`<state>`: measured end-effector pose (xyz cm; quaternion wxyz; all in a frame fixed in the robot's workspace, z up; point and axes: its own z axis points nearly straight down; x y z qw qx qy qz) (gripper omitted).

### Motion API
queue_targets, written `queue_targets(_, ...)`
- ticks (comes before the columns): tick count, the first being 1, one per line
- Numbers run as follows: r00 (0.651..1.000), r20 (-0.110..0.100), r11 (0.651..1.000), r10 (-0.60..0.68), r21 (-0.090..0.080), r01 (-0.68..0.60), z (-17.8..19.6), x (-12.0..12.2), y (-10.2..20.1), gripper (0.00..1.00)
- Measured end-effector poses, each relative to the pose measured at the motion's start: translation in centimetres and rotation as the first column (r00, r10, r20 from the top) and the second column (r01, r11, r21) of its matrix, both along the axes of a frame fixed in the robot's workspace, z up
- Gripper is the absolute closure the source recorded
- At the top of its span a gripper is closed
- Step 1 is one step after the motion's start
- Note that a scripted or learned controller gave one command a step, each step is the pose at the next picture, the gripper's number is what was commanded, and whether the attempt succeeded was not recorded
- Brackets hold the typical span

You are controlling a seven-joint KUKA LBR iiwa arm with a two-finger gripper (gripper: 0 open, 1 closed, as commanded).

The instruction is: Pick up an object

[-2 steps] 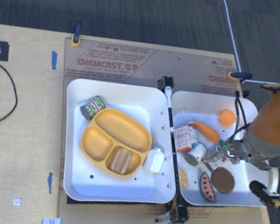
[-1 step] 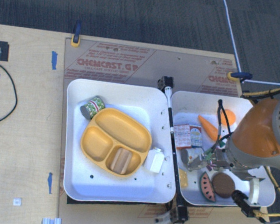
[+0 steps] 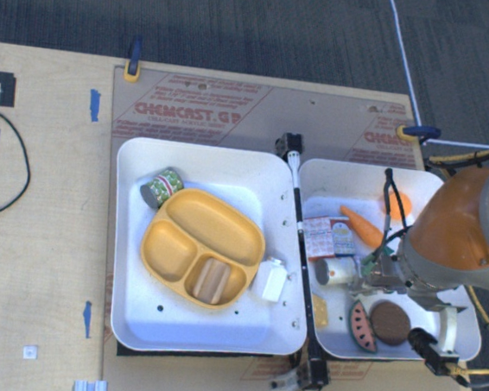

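**Small white canister on its side, mid right bin**

Nearest the lens, raised above the bench: grey arm [image 3: 458, 226] with its orange band, reaching in over the right bin [image 3: 343, 185]. Under it, the gripper [image 3: 377, 274], low over the bin floor. Cannot tell whether spread or pressed together, as the tip is masked by the wrist. Nothing seen pinched.

Closest candidate for the pick: small white canister [image 3: 337, 270], lying on its side near the middle of the right bin, just beside the gripper on the side toward the left bin. Judged light, rigid and smooth-walled, so prone to roll away or squirt out under an off-centre squeeze. Best taken across the round body at mid-length, square to the long axis, not by the ends.

Just behind it, perhaps touching: flat red-and-white packet [image 3: 327, 236]. Thin, hard to get under, easily dragged along. Further back, orange carrot [image 3: 361, 226]. Toward the front wall, watermelon slice [image 3: 361, 325] and brown disc [image 3: 390, 324] side by side. Crowded ground, hence some risk of nudging neighbours on the way down.

Across the divide, left bin [image 3: 135, 248]: yellow divided tray [image 3: 211, 222], green can [image 3: 162, 187] at its back corner, white block [image 3: 270, 280] by its right edge.
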<state>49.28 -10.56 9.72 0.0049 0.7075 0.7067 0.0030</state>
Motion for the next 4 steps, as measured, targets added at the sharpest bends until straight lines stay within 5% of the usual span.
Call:
queue_targets(1,1.000,0.000,1.000,0.000,0.000,0.000,0.0,0.0,0.0,0.00)
queue_targets(2,1.000,-0.004,1.000,0.000,0.000,0.000,-1.1,-1.1,1.1,0.00)
queue_targets(3,1.000,0.002,1.000,0.000,-0.001,0.000,0.0,-0.9,1.1,1.00)
queue_targets(4,1.000,0.002,1.000,0.000,-0.001,0.000,0.0,-0.9,1.1,0.00)
